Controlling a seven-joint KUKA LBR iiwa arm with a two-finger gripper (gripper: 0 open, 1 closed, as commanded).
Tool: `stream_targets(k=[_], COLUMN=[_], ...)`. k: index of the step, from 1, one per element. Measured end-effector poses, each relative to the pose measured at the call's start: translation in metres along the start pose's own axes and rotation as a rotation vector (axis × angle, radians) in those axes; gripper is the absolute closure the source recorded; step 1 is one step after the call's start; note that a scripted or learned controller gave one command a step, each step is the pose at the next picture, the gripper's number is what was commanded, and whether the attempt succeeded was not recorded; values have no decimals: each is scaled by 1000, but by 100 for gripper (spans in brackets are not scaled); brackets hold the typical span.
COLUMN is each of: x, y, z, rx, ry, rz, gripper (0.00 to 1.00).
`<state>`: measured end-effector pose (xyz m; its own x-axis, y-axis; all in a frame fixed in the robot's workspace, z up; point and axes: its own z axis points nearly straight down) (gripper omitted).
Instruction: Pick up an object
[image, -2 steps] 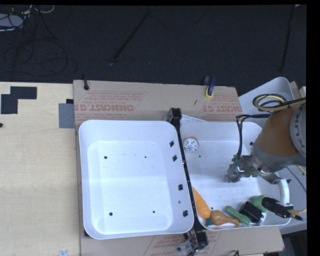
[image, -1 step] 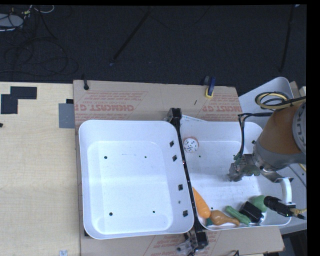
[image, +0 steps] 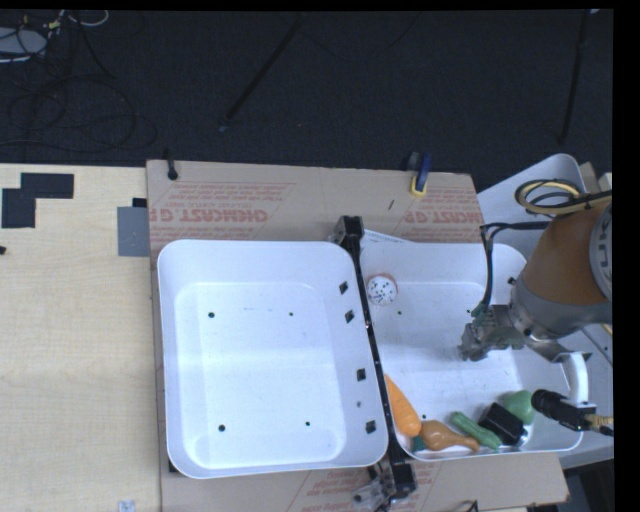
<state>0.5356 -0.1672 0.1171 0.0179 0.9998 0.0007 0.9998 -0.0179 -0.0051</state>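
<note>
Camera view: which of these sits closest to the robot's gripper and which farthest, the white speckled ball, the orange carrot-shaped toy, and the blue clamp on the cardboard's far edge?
Measured from the gripper over the right bin:
1. White speckled ball, toward the bin's far left corner, and orange carrot-shaped toy, by the divider at the near edge: too close to call.
2. Blue clamp, on the cardboard's far edge: clearly farthest.

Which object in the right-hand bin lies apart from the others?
The small round white spotted object, alone near the bin's upper left corner. The orange carrot-like piece and the green items are bunched along the lower edge.
</note>
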Motion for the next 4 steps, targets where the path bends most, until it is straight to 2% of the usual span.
stream_targets(k=[1,2,3,4], x=[-1,14,-50,-17], y=[0,-48,-59,-9], z=[-9,29,28,-40], rx=[1,-6,-6,-12], ry=[0,0,-2,-1], rz=[4,-17,-16,-23], gripper=[100,100,100,100])
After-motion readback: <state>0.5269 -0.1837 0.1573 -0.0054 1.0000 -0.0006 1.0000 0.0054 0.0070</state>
